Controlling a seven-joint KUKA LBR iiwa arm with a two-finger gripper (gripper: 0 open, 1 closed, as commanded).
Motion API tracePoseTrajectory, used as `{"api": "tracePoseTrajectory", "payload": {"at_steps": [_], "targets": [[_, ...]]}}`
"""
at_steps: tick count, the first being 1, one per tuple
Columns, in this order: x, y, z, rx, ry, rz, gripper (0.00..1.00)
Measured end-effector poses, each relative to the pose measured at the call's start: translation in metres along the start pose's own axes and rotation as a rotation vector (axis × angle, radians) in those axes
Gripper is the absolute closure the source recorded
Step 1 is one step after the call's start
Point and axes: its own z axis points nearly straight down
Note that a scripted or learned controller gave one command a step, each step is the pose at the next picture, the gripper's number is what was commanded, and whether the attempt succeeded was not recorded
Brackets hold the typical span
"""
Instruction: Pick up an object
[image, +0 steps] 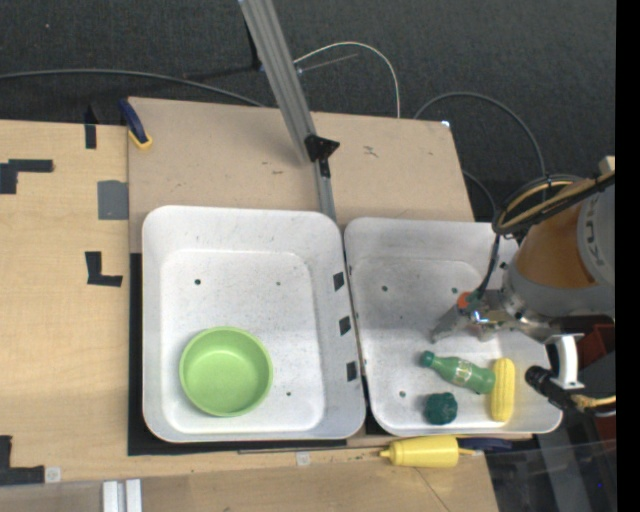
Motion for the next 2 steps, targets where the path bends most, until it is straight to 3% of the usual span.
{"api": "tracePoseTrajectory", "payload": {"at_steps": [1, 2], "targets": [[0.001, 0.000, -0.010, 0.001, 0.001, -0.001, 1.00], [0.002, 0.005, -0.072, -0.004, 0.000, -0.001, 1.00]]}}
